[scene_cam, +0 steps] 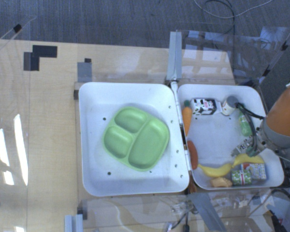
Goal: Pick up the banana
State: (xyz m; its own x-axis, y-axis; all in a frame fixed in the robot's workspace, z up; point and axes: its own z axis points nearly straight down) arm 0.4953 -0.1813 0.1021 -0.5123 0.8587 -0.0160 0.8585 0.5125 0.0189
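Observation:
The yellow banana (218, 169) lies along the front of the right bin (213, 139), its right end curving up toward the gripper. My gripper (245, 149) reaches in from the right and hangs low over that raised right end, right at its tip. The arm's orange band (285, 112) shows at the right edge. Whether the gripper touches the banana is hidden by its own body.
In the right bin are a carrot (187, 120), a red sausage-like piece (193, 154), a black-and-white pack (203, 106), a white round item (228, 105), a green bottle (245, 125), a green carton (249, 174) and an orange lump (221, 181). The left bin (94, 178) holds a green divided plate (136, 138).

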